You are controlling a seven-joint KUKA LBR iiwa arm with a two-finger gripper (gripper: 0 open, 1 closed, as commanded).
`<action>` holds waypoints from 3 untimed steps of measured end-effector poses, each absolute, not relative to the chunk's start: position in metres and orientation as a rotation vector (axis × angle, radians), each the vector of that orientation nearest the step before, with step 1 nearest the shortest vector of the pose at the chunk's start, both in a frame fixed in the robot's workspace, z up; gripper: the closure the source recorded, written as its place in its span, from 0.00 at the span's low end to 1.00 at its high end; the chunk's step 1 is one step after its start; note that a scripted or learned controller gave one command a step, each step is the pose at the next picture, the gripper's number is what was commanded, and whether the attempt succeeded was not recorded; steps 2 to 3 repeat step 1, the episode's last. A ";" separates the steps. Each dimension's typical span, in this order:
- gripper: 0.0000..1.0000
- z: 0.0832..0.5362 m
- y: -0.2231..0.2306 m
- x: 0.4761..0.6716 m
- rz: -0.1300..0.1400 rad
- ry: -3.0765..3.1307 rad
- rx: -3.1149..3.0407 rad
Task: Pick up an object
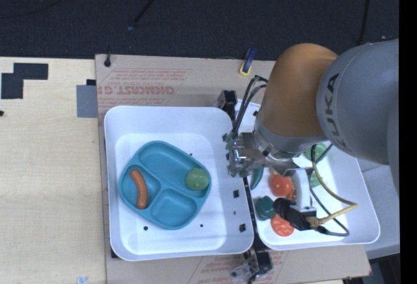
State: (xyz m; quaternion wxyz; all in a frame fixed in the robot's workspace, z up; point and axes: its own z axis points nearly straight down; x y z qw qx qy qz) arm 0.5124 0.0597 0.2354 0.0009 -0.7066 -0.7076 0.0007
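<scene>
Hovering at the divider, target at four o'clock

Hanging over the right bin near its left wall, the gripper is masked by the wrist, so I cannot tell how open it is or whether it has anything. The nearest candidate is a roundish orange-red toy at its four o'clock, with a teal piece at five. The blue divided tray with its sausage lies at nine, in the left bin
</scene>
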 end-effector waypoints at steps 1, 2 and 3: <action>1.00 0.235 0.063 0.500 0.005 -2.218 -2.220; 1.00 0.235 0.063 0.500 0.005 -2.218 -2.220; 1.00 0.235 0.063 0.500 0.005 -2.218 -2.220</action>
